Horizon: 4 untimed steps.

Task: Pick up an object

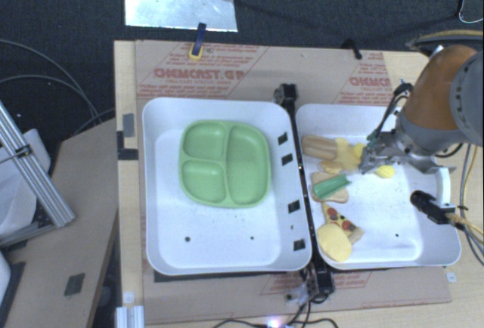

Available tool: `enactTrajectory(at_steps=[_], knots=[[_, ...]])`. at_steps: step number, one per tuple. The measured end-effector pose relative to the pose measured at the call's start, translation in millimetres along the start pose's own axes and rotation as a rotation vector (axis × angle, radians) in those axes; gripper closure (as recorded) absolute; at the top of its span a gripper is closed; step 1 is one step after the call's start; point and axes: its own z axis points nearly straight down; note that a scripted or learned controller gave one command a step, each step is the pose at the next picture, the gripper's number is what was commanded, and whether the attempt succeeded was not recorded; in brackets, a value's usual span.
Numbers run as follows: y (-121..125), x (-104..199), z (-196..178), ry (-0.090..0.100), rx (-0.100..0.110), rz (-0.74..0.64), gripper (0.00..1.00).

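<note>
- We see two shallow white bins side by side on the worktop: the left bin and the right bin.
- In the left bin a green divided plate lies flat, toward the far half of that bin, its three compartments facing up.
- The toy food is gathered along the left side of the right bin, close to the wall shared with the other bin.
- Nearest the far left corner of that bin lies a tan hot-dog bun, with a yellow piece touching its right side.
- Just nearer to us a green piece rests slantwise on a tan slice.
- Toward the near left corner we find a pizza slice overlapping a round yellow piece.
- The grey arm with its orange band comes in over the right edge of the right bin.
- The pincer sits low over the bin floor, just right of the yellow piece by the bun; a small yellow object lies right beside it.
- We cannot tell how far the pincer is parted, nor whether it has anything in its grasp.
</note>
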Motion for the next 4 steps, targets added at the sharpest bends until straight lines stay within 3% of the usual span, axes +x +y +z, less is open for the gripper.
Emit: enactTrajectory(at_steps=[1,3,4], knots=[[10.8,85.1,-77.3,-0.001,-0.01,-0.005,1.0],[31.8,192.9,-71.9,0.0,-0.003,-0.001,1.0],[-13.5,248.1,-103.9,0.001,-0.002,-0.002,1.0]])
